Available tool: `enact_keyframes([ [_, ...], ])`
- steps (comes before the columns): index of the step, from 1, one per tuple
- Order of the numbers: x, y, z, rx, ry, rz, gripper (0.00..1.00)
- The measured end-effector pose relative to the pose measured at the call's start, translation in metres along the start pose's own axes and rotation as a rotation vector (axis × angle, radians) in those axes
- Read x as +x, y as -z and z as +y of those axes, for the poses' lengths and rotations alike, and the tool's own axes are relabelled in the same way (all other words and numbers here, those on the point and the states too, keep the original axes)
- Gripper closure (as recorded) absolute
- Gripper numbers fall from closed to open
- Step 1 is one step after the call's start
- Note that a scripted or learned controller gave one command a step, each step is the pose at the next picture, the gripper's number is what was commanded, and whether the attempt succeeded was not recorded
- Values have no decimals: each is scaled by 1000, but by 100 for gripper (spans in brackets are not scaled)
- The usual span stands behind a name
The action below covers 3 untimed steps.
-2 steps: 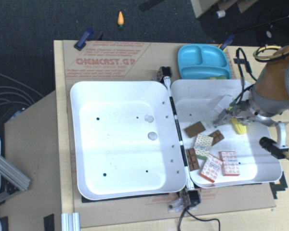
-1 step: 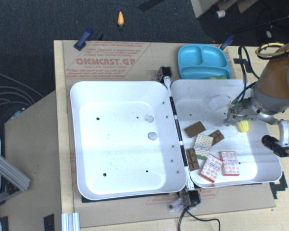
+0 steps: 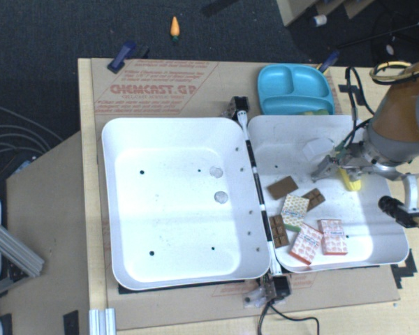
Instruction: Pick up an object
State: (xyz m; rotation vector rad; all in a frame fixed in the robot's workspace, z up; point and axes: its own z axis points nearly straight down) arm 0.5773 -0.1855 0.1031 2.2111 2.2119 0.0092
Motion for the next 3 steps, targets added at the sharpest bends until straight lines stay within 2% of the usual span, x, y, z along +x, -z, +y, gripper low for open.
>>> enact_keyframes([
  [1, 71, -17, 40, 13, 0, 5, 0],
  [2, 119, 83, -18, 15, 1, 7, 0],
  [3, 83, -7, -87, 11, 0, 6, 0],
])
